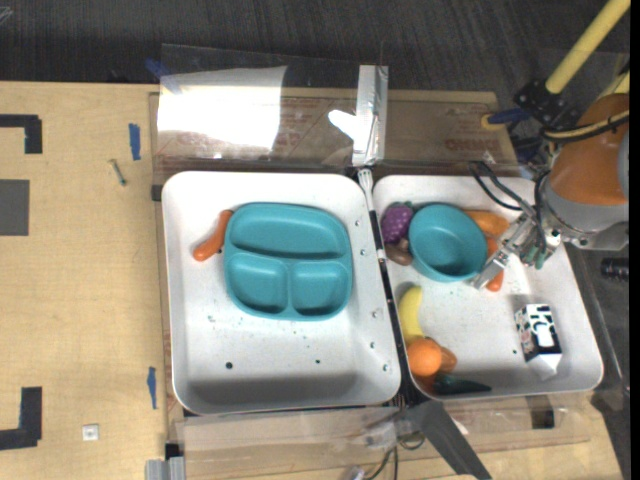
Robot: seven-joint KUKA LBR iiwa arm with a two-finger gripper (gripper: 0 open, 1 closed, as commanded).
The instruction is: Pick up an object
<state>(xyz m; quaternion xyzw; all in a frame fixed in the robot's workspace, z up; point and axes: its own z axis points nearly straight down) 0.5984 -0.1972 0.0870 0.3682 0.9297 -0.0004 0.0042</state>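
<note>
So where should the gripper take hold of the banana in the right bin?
Probably across the banana's upper half, coming straight down. It lies flat and lengthwise beside the bin wall, its lower end touches the orange, and the upper half has open floor on the right.

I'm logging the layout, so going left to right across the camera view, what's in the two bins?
Carrot → teal divided tray → purple grapes → teal bowl → gripper → black-and-white box. The banana and orange sit under the grapes' and bowl's span, so they're left out.
</note>
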